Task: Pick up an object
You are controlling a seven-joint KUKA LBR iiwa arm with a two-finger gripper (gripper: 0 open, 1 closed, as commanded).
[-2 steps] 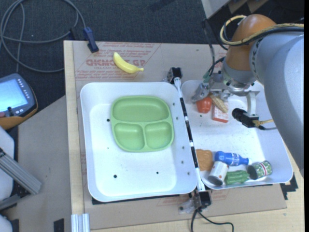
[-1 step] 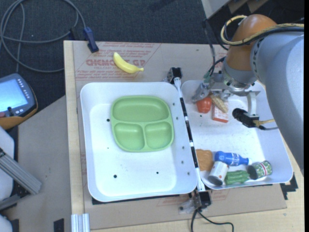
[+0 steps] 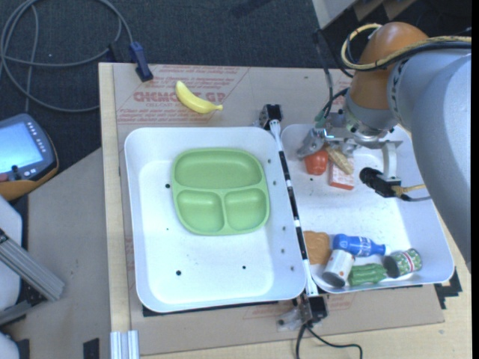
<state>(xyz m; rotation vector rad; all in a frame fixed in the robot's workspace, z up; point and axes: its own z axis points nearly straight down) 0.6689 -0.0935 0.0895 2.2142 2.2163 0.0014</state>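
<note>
The arm [image 3: 419, 81] comes in from the upper right of the frame and bends down into the right bin [image 3: 419, 223]. Its gripper [image 3: 329, 142] sits low at the top left part of that bin. Right under it are a small red thing [image 3: 316, 163] and a tan and red box [image 3: 341, 172]. The gripper is just over them, maybe touching, but it is too small and dark to see well. I cannot tell if it has caught anything.

More things wait at the bottom of the right bin: an orange piece [image 3: 317, 245], a blue bottle [image 3: 358, 244], a white cup [image 3: 337, 268], a green thing [image 3: 367, 274] and a little can [image 3: 404, 262]. They lie close together.

The left bin [image 3: 150, 223] holds a green tray [image 3: 221, 190] with three parts. A yellow banana [image 3: 196, 99] lies outside the bins, on the board at the top.

I think the job is about half done. The arm has got down to something to grab. Closing on it and lifting it up are left to do. Nothing is up in the air yet.
</note>
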